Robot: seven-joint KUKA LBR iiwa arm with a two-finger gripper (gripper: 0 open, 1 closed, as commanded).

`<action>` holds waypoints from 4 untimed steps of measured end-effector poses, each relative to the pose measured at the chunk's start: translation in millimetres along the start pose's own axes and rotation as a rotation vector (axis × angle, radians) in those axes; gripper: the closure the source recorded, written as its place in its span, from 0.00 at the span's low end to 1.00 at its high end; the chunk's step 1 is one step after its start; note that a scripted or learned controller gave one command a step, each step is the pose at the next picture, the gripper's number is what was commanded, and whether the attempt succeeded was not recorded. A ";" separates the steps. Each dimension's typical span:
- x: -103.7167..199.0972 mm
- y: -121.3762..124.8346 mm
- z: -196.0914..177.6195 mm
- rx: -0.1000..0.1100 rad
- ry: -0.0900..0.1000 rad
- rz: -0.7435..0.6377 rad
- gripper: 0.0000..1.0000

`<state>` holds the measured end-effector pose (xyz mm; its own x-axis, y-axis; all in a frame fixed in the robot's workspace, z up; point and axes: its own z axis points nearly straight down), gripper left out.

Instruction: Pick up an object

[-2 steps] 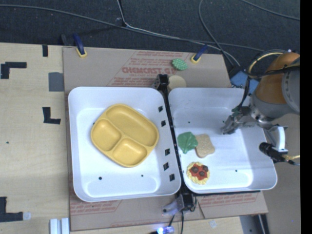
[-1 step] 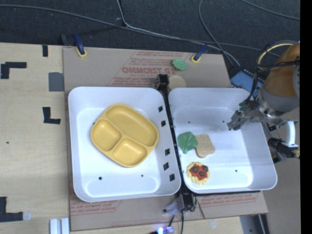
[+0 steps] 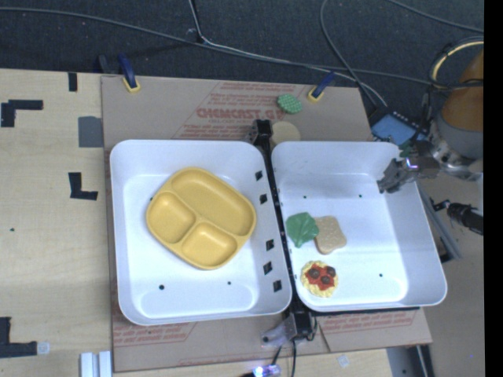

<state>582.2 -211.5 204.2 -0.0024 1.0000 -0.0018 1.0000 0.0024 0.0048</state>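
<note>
Arm: I see my grey arm (image 3: 460, 124) coming in at the upper right of the frame, orange band near the edge.
Gripper: the gripper (image 3: 391, 181) sits over the upper right rim of the right bin (image 3: 416, 234), dark and small at this angle.
Jaws: I cannot tell how they stand; nothing shows between them.
Right bin contents: a green leaf-shaped piece (image 3: 301, 228) at centre left, touching a tan toast-shaped piece (image 3: 330, 234) on its right; a small round pizza-like toy (image 3: 319, 278) lies just below them, near the bin's lower left.
Left bin: the left bin (image 3: 134, 289) holds a yellow divided plate (image 3: 201, 217), lying tilted in the middle.
Bench: a small green object (image 3: 289, 102) rests on the cardboard above the bins.
</note>
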 end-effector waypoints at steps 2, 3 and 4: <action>58.5 -13.9 -54.9 0.007 0.003 -0.002 1.00; 107.5 -28.3 -38.8 0.008 0.003 -0.002 1.00; 161.0 -44.1 -44.4 0.007 0.003 -0.004 1.00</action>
<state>537.5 -50.5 248.1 -0.0061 1.0000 0.0017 1.0000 0.0061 -0.0023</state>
